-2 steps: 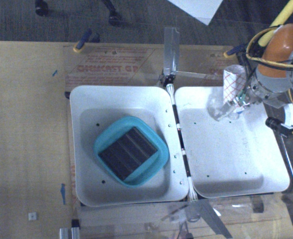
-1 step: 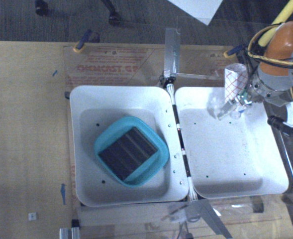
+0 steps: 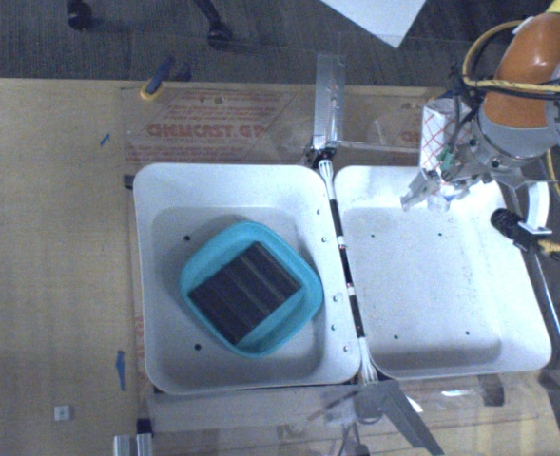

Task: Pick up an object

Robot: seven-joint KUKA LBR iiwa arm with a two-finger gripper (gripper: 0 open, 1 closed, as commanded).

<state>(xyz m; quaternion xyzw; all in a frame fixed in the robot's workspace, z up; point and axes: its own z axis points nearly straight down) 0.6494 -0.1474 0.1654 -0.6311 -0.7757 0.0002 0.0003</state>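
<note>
A blue square dish [image 3: 303,288] lies in the left bin [image 3: 156,207], turned at an angle. A dark ridged block [image 3: 242,292] sits inside the dish. My gripper [image 3: 426,195] hangs over the far edge of the right bin [image 3: 451,293], near its back wall and well to the right of the dish. Just above the gripper there is a white piece with a red criss-cross pattern [image 3: 437,136]; I cannot tell whether it is held or lies on the bench behind.
A metal divider [image 3: 341,255] with clips runs between the two bins. An upright metal bracket [image 3: 328,103] stands behind them. Yellow and black cables [image 3: 522,226] hang by the wrist at the right bin's right rim.
</note>
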